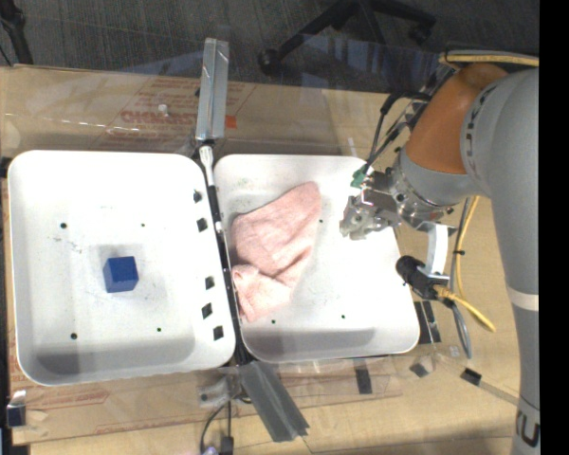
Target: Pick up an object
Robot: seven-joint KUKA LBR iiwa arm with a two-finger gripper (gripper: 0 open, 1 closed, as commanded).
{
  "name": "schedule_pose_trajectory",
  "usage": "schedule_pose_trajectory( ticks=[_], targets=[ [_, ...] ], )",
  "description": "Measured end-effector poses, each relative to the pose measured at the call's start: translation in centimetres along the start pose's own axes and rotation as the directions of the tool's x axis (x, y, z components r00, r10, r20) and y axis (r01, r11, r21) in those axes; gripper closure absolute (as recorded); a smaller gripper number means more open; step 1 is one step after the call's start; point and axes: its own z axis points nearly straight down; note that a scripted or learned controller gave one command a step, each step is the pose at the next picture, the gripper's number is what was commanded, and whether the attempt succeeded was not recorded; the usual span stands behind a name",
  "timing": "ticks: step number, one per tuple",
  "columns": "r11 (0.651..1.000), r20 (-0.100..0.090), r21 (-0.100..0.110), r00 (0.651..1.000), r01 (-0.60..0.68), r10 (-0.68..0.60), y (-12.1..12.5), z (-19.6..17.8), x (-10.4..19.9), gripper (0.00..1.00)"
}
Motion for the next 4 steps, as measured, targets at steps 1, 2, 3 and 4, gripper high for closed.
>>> schedule_pose_trajectory(
  ticks=[1,2,3,4],
  targets=[
    [0.944,0.002,-0.002,0.944,0.331,-0.331,6.2,-0.2,3.4,1.0],
    [0.986,0.002,-0.002,0.986,0.165,-0.165,7.5,-1.1,10.1,1.0],
    [0.985,0.003,0.002,0.985,0.175,-0.175,7.5,-2.0,10.3,1.0],
    [0.983,0.003,0.006,0.983,0.185,-0.185,7.5,-2.8,10.5,1.0]
  ],
)
